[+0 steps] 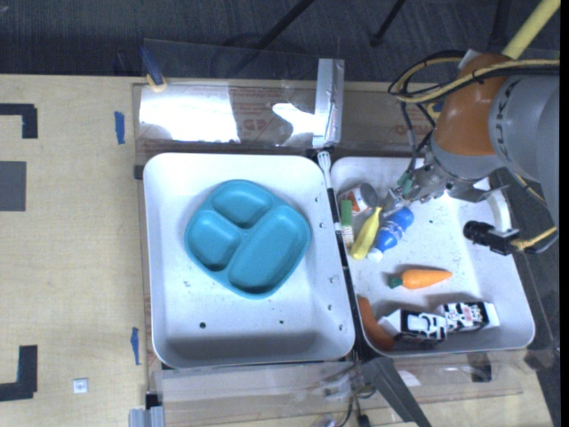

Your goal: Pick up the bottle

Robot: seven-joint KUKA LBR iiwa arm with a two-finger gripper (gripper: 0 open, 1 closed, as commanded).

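The bottle [391,229] is blue and white and lies tilted in the right bin [507,283], near its upper left, with its white end pointing down-left. It rests against a yellow banana [365,232]. My gripper [414,186] hangs from the grey arm with the orange band, just up and right of the bottle's blue end. From this angle I cannot tell whether it touches the bottle. Nothing shows as lifted off the bin floor.
A green and red can [353,201] lies left of the banana. A carrot [420,278], a cow-patterned carton [444,318] and an orange-red item [373,329] lie lower in the right bin. The left bin [169,310] holds a blue divided plate [246,237].
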